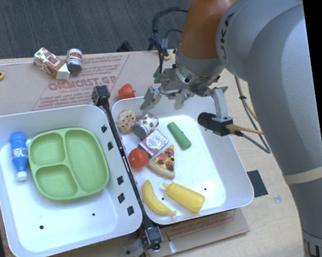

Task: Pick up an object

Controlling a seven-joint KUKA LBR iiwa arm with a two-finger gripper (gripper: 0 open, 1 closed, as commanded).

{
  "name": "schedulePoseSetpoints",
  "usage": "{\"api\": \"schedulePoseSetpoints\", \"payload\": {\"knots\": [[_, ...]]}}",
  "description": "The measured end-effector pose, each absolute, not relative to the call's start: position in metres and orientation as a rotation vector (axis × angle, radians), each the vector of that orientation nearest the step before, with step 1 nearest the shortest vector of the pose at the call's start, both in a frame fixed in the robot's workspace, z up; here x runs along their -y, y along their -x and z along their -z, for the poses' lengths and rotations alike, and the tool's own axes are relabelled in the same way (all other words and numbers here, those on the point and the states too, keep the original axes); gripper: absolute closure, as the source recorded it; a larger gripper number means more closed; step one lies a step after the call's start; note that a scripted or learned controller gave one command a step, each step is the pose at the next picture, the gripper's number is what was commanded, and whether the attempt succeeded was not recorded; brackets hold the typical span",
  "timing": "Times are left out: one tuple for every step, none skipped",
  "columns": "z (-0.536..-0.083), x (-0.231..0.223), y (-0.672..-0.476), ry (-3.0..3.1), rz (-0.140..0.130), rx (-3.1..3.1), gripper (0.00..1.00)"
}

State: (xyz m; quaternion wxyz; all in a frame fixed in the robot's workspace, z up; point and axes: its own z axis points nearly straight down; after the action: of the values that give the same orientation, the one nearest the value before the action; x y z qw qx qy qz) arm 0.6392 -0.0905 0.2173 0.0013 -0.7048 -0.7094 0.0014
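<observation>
From my seat the arm (257,52) dominates the right of the view, bent over the far end of the right bin (229,169), and I read this as the approach step: nothing is lifted yet. The left bin (21,233) holds a green divided plate (69,163) and a blue bottle (19,153); I leave those alone. The candidates lie in the right bin: a yellow mustard bottle (185,196) and a banana (153,199) at the near end, a pizza slice (163,162), a tomato (137,158), a small box (155,140), a green cylinder (179,135), a can (146,124) and a cookie (126,121) farther up. The claw (165,93) hangs above the bin's far rim with nothing between its fingers, which look spread apart. My judgement: the next move calls for choosing one item, likely the can or cookie close beneath, centring over it, then descending straight without nudging its neighbours.
</observation>
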Motion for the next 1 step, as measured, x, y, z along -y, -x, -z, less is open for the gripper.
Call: {"api": "schedulePoseSetpoints", "payload": {"knots": [[-0.3249, 0.0411, -0.6079, 2.214, 0.001, 2.23, 0.0]]}}
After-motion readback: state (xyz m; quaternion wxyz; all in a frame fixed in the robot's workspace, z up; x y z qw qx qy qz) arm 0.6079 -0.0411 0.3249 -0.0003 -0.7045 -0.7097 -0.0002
